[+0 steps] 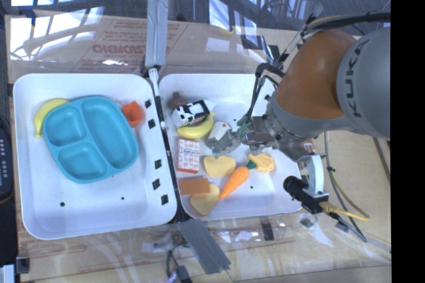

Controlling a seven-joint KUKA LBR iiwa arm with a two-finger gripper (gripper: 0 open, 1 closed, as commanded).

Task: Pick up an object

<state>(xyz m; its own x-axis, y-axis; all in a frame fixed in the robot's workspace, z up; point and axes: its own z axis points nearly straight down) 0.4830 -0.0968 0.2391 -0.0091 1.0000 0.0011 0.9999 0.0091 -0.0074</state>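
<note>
Orange-banded arm [319,76] overhead; gripper [240,135], grip unclear, just above carrot [234,182].

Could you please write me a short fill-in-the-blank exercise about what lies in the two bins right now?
1. The blue divided plate lies in the ____ bin.
2. The toy carrot in the right bin is coloured ____.
3. The small orange cup sits beside the plate's ____ edge.
4. The arm's pincer is above the ____ bin.

Missing words: left; orange; right; right

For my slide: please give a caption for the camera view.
Gripper low in the right bin among toy foods.
</note>
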